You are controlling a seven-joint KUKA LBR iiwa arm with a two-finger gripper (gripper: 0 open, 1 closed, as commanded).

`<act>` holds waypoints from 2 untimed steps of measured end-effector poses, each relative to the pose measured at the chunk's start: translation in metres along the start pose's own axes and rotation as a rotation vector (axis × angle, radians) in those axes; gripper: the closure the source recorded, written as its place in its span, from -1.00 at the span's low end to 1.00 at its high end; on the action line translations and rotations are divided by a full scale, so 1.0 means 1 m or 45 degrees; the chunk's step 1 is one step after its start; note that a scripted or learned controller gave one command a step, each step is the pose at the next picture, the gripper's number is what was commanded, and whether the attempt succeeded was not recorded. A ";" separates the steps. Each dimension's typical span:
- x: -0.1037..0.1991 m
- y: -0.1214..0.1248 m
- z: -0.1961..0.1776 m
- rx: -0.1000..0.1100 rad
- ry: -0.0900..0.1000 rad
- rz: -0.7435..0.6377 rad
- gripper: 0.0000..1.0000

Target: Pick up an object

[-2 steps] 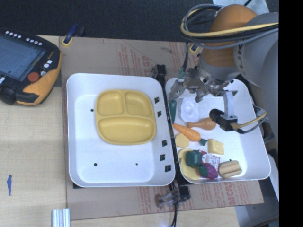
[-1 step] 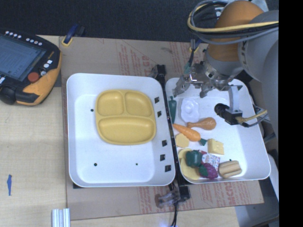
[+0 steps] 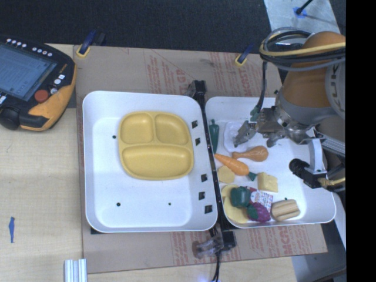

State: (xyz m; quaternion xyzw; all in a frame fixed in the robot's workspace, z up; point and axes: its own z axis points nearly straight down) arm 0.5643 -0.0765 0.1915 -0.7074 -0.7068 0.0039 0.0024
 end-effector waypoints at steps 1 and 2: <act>-0.016 -0.006 0.081 0.003 0.003 -0.004 -1.00; -0.013 -0.012 0.094 -0.018 0.011 -0.009 -1.00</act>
